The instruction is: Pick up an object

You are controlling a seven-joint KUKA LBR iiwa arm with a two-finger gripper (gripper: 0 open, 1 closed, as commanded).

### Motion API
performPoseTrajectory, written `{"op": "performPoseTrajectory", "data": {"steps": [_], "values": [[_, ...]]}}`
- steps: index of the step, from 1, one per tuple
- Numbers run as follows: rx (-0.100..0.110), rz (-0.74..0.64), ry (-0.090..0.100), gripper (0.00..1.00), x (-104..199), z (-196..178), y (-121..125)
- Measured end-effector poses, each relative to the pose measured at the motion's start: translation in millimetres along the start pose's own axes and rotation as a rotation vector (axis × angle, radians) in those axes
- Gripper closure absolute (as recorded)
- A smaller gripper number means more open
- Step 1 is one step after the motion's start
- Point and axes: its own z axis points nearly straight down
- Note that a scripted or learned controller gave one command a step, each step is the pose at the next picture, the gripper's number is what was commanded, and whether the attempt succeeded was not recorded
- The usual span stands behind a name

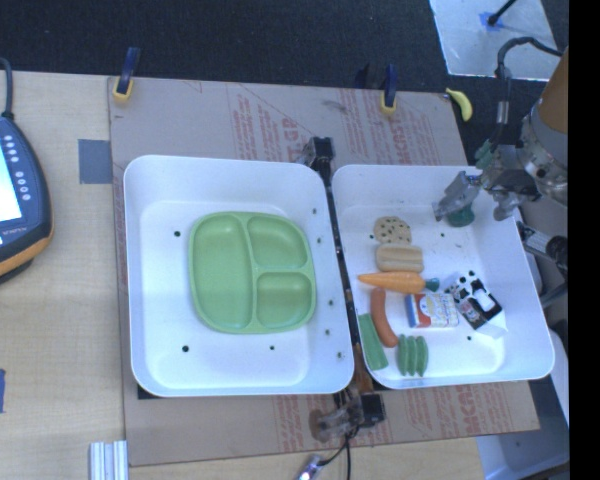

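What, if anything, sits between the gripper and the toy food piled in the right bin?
Nothing visible. The gripper hangs over the far right part of the right bin, and bare white floor separates it from the cookie, the nearest item. The carrot and sausage lie further behind it.

Faint reddish lettering runs in lines across the cardboard sheet under the two bins, too washed out to read. A small printed card in the right bin carries illegible markings.
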Motion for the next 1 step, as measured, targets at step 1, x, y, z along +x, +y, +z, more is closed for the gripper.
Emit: {"op": "performPoseTrajectory", "data": {"steps": [1], "values": [[0.002,-0.001,-0.001,0.00,32.7,125.1,35.0]]}}
